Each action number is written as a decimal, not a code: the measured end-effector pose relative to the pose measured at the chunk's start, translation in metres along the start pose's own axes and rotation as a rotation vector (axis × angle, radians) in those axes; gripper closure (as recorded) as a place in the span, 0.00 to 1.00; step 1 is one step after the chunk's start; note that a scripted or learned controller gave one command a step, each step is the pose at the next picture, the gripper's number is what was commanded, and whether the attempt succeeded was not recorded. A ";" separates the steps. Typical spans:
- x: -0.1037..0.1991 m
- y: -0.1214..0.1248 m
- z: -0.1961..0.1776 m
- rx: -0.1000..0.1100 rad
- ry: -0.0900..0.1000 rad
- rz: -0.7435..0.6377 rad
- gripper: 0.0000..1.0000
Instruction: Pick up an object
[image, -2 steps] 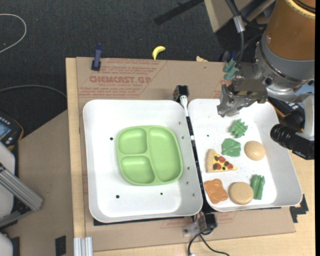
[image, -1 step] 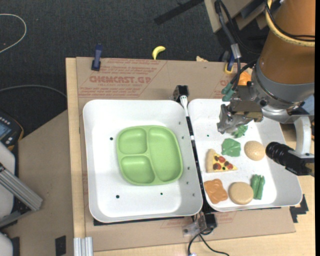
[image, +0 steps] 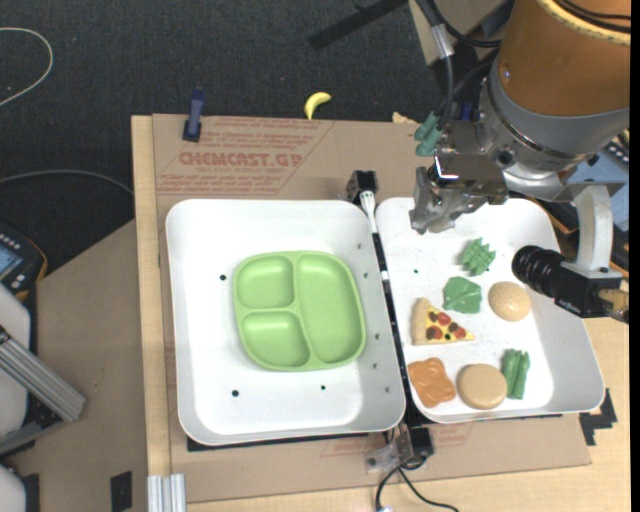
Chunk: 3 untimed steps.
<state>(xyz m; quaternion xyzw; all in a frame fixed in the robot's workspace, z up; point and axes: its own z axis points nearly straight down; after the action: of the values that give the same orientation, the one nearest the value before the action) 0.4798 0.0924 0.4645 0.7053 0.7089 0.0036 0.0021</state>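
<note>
2 white bins seen side by side on worktop. Left bin (image: 190, 300) holds green divided plate (image: 298, 310). Right bin (image: 580, 375) holds pizza slice (image: 440, 324), 2 leafy greens (image: 470, 277), 2 tan buns (image: 495, 345), orange piece (image: 431, 381), green beans (image: 516, 372). Gripper (image: 438, 215) positioned over right bin's far corner, nothing seen grasped; finger state cannot be told.

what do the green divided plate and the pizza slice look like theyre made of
The green divided plate looks like moulded plastic: one even pale green, smooth rounded ridges between its three compartments, a soft matte sheen. The pizza slice is probably toy food in plastic or rubber: flat solid colours and crisp red dots; which of the two I cannot tell.
</note>
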 end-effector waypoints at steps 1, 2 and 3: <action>0.032 -0.002 0.089 0.019 -0.004 0.002 1.00; 0.030 0.000 0.073 0.005 -0.001 0.003 1.00; 0.031 0.000 0.063 0.004 -0.001 0.003 1.00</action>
<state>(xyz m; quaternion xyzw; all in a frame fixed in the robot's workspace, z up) 0.4803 0.1231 0.4012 0.7062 0.7080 0.0019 0.0012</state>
